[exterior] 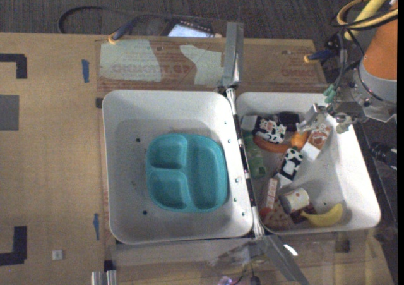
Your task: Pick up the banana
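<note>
Banana (pixel 326 215) in right bin (pixel 363 176), among toys

The arm (pixel 383 62) shows a broad orange band, and just below that band a pale grey, rounded wrist section. Above the band, yellow and black cables (pixel 363 9) loop loosely. On the side of the wrist sits a small teal-green fitting. The gripper (pixel 319 127) at the tip looks light grey, with small metal parts

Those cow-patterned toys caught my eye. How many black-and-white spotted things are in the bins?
2, both in the right bin: one near its top-left, one mid-bin. Clutter may hide more.
</note>
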`<action>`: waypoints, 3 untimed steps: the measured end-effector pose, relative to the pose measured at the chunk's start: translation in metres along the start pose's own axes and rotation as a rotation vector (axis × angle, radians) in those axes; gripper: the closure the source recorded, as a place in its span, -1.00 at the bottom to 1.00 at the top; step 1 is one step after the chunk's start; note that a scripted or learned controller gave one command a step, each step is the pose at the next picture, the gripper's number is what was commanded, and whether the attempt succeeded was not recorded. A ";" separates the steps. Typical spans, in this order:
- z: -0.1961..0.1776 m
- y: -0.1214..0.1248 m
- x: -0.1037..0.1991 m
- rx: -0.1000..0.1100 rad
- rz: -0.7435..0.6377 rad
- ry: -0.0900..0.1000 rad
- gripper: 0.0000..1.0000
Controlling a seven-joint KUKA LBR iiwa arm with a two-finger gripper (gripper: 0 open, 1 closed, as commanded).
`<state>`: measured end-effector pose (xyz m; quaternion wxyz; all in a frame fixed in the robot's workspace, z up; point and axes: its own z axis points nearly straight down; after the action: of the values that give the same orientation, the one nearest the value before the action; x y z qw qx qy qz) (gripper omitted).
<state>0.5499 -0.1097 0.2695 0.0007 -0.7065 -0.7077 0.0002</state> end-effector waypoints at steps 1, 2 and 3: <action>0.000 0.000 0.000 0.000 0.000 0.000 -1.00; -0.007 -0.044 -0.065 -0.001 -0.100 0.000 -1.00; 0.177 -0.069 -0.101 -0.002 -0.352 0.002 -1.00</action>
<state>0.4808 -0.2103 0.0926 0.0009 -0.5717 -0.8205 -0.0015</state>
